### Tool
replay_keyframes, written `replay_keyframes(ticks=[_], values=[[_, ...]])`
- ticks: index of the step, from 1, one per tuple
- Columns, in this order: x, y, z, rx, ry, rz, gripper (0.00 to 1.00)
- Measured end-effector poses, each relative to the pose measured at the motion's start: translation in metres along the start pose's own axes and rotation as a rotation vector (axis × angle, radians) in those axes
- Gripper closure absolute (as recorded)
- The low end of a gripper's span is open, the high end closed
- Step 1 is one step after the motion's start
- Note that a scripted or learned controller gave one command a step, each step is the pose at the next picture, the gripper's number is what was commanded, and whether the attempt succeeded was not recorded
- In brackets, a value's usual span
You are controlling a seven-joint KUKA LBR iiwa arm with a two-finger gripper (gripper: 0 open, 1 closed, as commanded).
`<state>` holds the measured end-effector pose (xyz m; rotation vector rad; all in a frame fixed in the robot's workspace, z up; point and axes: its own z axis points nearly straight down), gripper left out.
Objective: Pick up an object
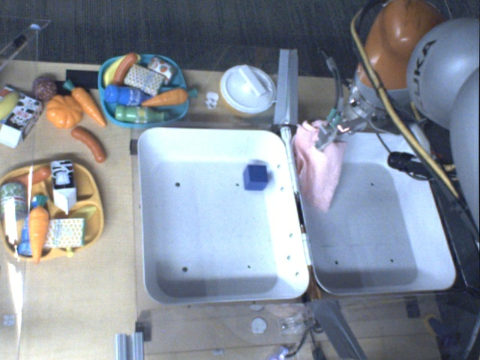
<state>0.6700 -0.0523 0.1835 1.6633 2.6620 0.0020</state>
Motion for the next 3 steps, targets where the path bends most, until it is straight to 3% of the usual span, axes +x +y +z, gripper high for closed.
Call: replay_keyframes(ticks=[1,2,3], values=[[-0.012,-0.006,0.0,0.0,0.0,0.111,1.0],[0.026,0.012,-0.038,0.001,0.0,0.176,1.0],[0.008,0.003,-0.012,0.003,0.001,-0.009,1.0]])
